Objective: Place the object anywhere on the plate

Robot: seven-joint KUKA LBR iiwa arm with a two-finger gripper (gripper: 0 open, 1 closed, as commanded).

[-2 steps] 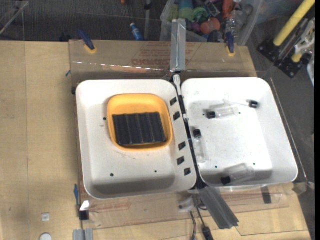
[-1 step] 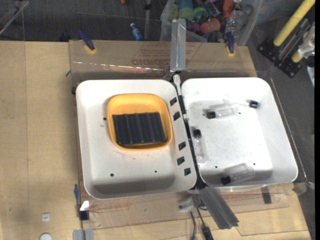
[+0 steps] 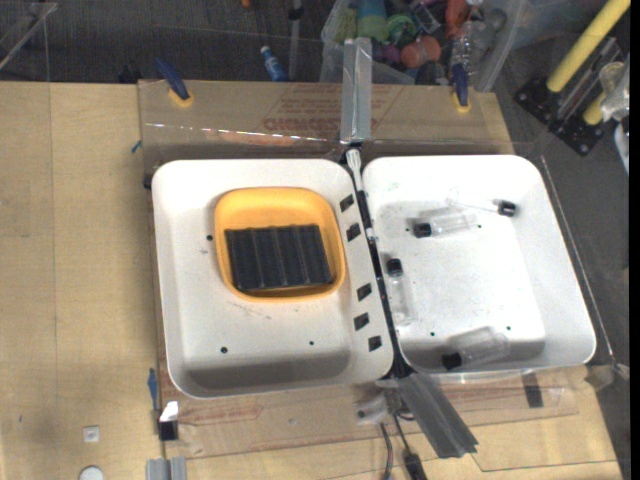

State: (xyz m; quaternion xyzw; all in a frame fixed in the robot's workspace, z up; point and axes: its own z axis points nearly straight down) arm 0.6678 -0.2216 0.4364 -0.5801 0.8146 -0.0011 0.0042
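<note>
An orange-yellow plate (image 3: pixel 272 201) with rounded corners sits in the left white bin (image 3: pixel 185 298), toward its back middle. A black ridged rectangular object (image 3: pixel 278 257) lies flat on the plate, covering most of its inside and reaching close to its front rim.
The right white bin (image 3: pixel 530 278) holds several clear, black-capped vials: one at the back (image 3: pixel 455 223), one along the left wall (image 3: pixel 399 290), one at the front (image 3: pixel 482 347). A metal divider (image 3: pixel 357 88) rises between the bins at the back. Clutter lies beyond the bench.
</note>
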